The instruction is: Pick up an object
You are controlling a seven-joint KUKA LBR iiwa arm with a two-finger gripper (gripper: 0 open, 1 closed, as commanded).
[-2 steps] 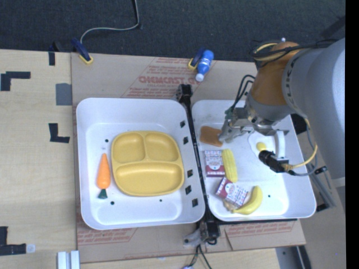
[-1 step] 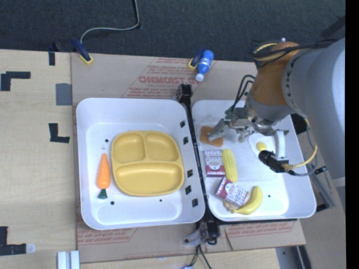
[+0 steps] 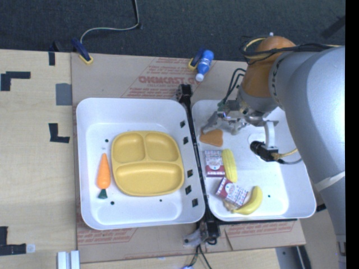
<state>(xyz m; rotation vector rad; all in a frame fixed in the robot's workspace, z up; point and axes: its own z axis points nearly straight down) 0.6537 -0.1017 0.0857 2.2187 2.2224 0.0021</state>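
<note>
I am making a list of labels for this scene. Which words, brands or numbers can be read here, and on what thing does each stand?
"CHEMCAST": red print on the cardboard sheet under the bins.
Red-and-white packets in the right bin: printing too small to read.

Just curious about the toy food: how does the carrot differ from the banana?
The carrot is orange and straight; the banana is yellow and curved. The carrot lies alone beside the yellow divided plate in the left bin; the banana lies in the right bin, against a small red packet. Both lie flat, away from the gripper.
</note>
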